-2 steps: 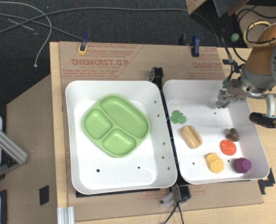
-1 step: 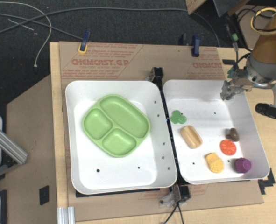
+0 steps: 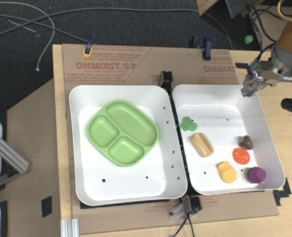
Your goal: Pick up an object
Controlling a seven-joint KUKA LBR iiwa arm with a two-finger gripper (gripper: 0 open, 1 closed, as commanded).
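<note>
Camera view puts my gripper (image 3: 248, 90) over the far right corner of the right bin (image 3: 212, 95), above its rim; whether the jaws are parted I cannot tell, and nothing hangs between them. The candidates lie toward the bin's near right corner: a tan bread-like piece (image 3: 202, 144), a green leafy piece (image 3: 188, 124), an orange round piece (image 3: 241, 156), a yellow corn-like piece (image 3: 227, 172), a purple piece (image 3: 256, 174) and a small brown piece (image 3: 245, 142). The green divided plate (image 3: 123, 132) sits in the left bin (image 3: 86, 102). My worry: the purple and brown pieces hug the right wall, so a descent there may strike the rim or knock them aside.
</note>
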